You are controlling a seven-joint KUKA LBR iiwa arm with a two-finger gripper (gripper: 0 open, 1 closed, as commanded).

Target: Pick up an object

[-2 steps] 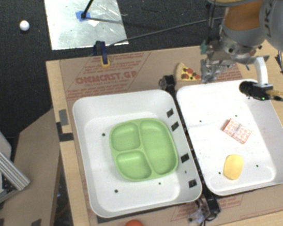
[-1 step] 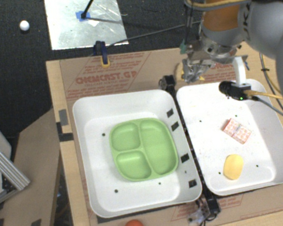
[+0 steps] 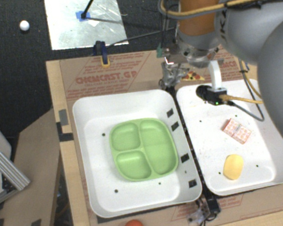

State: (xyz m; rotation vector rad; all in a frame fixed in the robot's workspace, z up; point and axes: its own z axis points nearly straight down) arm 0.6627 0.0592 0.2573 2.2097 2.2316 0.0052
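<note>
Above bins' far edge: arm [image 3: 232, 13] bent, pincer [image 3: 170, 77] down.

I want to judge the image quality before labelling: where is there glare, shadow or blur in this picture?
Camera view: the foil sheet at the top glares brightly; the left bin and right bin are evenly lit with soft shadows along their rims; the arm at the right looks large and slightly blurred; the green tray and the yellow object are fairly sharp.

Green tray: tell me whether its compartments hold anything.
Empty. The green tray lies flat in the left bin, and all of its compartments show bare green bottoms with nothing in them.
</note>
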